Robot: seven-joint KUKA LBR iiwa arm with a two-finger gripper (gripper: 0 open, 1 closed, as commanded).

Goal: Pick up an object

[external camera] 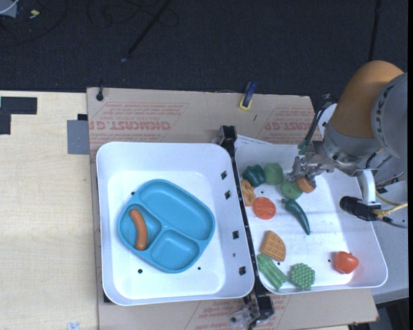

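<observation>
In your left white bin (pixel 117 267) lies a blue sectioned plastic plate (pixel 186 218) holding an orange sausage (pixel 139 229). The right white bin (pixel 372 249) holds scattered toy food. At its far side, the gripper (pixel 304 174) is clamped on a small orange piece (pixel 305 183).

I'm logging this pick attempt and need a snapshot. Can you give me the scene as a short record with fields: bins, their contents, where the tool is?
left bin: holds a blue tray
tray contents: one sausage in the left compartment
right bin: toy foods, among them a tomato slice, dark green pepper, waffle, red strawberry, green round piece
arm: reaches in from the right
tool: at the right bin's upper part, over an orange piece
grasp: cannot tell
</observation>
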